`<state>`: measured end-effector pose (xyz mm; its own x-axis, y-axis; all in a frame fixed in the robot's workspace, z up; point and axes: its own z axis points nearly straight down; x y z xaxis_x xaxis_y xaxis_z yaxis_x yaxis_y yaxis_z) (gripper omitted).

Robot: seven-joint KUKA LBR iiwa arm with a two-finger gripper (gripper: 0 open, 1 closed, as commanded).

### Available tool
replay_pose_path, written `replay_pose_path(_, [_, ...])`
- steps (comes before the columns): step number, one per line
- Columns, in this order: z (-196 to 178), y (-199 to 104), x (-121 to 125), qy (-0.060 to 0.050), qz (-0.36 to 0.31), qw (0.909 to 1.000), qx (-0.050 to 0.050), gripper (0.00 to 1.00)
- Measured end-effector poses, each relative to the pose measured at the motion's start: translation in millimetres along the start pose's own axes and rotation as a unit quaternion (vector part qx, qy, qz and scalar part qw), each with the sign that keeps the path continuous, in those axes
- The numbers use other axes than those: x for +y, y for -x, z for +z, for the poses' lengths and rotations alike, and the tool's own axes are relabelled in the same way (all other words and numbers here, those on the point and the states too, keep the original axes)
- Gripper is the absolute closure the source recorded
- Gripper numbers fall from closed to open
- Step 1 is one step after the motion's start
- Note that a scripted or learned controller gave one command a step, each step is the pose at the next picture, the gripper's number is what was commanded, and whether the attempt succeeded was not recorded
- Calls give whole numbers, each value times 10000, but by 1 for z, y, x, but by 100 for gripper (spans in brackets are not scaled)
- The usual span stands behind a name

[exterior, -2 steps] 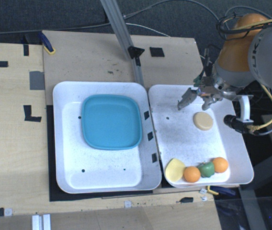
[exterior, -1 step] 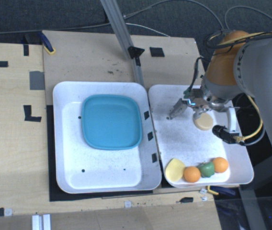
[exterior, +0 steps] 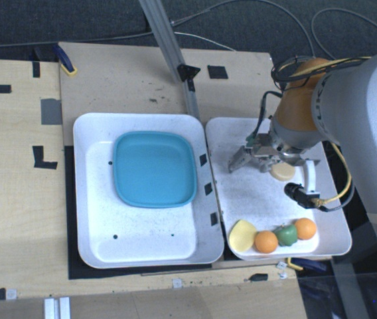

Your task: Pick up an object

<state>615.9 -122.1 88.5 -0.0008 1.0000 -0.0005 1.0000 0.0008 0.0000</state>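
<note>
Pale plywood makes up the bench (exterior: 16, 178), marked with dark tape patches, and beyond its far edge lies dark carpet crossed by thin cables. Two shallow white bins sit side by side on a black mat. The left bin (exterior: 92, 238) has a speckled, glossy floor and carries a smooth turquoise plate (exterior: 154, 169), square with rounded corners, toward its far edge. The right bin (exterior: 245, 185) looks scuffed and greyish. Along its near edge lie a pale yellow wedge (exterior: 242, 234), an orange ball (exterior: 265, 242), a green lumpy piece (exterior: 286, 234) and a second orange ball (exterior: 305, 228), touching in a row. A cream round object (exterior: 283, 171) rests just beside the wrist. The gripper (exterior: 237, 161) hangs low over the right bin's middle, fingers seemingly spread apart with nothing between them, though the slant makes this hard to judge.
</note>
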Motion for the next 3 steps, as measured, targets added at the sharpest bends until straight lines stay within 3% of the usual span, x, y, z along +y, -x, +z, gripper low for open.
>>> replay_pose_path(1, [-12,1,1,11,1,10000,-4,100])
replay_pose_path(3, [-98,-6,-3,17,1,10000,0,100])
